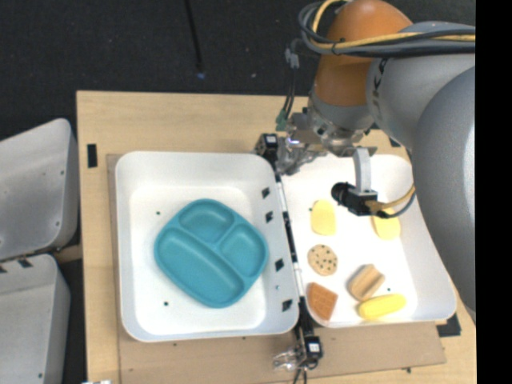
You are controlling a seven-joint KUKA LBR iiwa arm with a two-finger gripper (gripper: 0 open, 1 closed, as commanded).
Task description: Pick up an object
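Pincer (308, 146) at upper centre of frame, over far-left corner of right bin (424, 294); finger state: cannot tell. Candidate items well below it: pale yellow piece (323, 217), cookie (322, 259), orange wedge (323, 301). Risk: descent here strikes bin wall, grasps nothing.

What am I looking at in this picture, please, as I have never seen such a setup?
A fixed camera looks down at a slant on a bench with two shallow white bins. The grey arm with its orange band is a robot reaching in from the right; its pincer hangs over the right bin's far corner. The left bin holds a blue divided plate. The right bin holds toy foods: a cookie, pale yellow pieces, a tan block, an orange wedge. I see nothing held.
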